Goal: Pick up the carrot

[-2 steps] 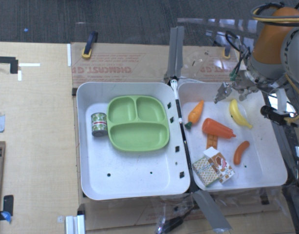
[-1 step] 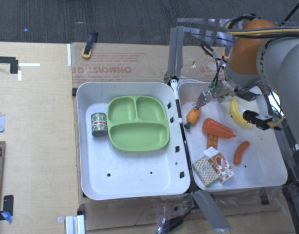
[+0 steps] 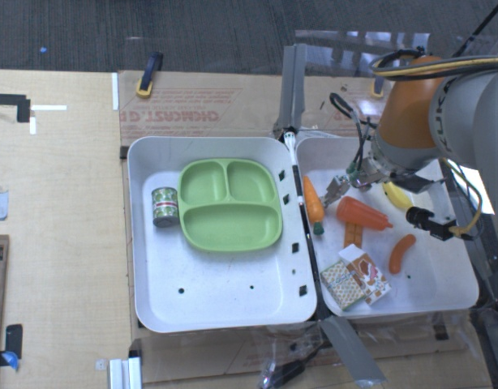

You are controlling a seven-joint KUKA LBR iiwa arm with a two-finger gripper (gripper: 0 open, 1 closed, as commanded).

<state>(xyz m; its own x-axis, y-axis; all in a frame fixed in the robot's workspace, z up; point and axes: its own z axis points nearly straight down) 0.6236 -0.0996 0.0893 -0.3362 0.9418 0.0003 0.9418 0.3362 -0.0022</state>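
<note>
I see the carrot (image 3: 313, 200) lying against the right bin's (image 3: 444, 298) left wall; my gripper (image 3: 337, 190) hangs just beside it, jaws parted, empty. Looks light, stiff, slick: I'd pinch mid-body

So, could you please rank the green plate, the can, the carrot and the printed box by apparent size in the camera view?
Largest to smallest:
green plate
printed box
carrot and can: look alike, unranked
</note>
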